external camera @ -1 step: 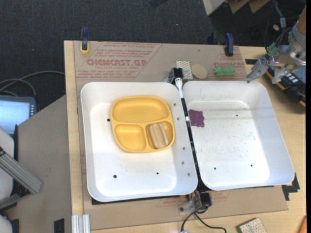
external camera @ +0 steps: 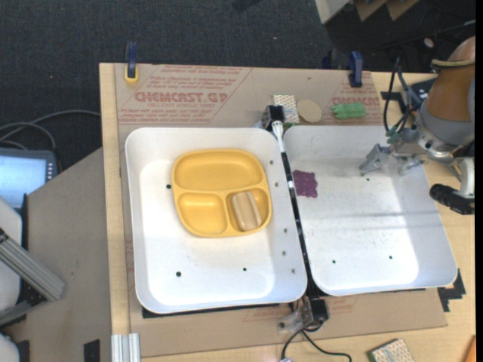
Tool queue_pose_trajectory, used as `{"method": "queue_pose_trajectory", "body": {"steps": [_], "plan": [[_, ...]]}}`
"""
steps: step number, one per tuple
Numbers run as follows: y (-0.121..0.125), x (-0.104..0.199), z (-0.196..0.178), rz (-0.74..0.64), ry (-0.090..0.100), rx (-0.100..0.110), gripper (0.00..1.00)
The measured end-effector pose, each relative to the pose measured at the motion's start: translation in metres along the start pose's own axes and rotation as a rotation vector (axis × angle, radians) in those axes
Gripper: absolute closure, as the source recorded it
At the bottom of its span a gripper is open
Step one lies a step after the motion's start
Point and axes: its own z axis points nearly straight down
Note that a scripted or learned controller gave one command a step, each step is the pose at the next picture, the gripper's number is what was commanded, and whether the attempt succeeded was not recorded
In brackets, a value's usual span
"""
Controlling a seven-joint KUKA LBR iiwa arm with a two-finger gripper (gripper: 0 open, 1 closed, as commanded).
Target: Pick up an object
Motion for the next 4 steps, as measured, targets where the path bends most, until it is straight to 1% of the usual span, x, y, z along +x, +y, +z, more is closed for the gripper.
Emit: {"method": "queue_pose_trajectory", "body": {"steps": [1,2,3,4], "plan": [[-0.041,0.094,-0.063,-0.01,0.001,-0.014,0.0],[-0.012,0.17,-0.096,-0.012,-0.002,-0.021,0.0],[-0.047,0.149,-0.067,0.001,-0.004,-0.007,0.0],[-0.045,0.111,0.022,0.002,-0.004,-0.004,0.0]]}}
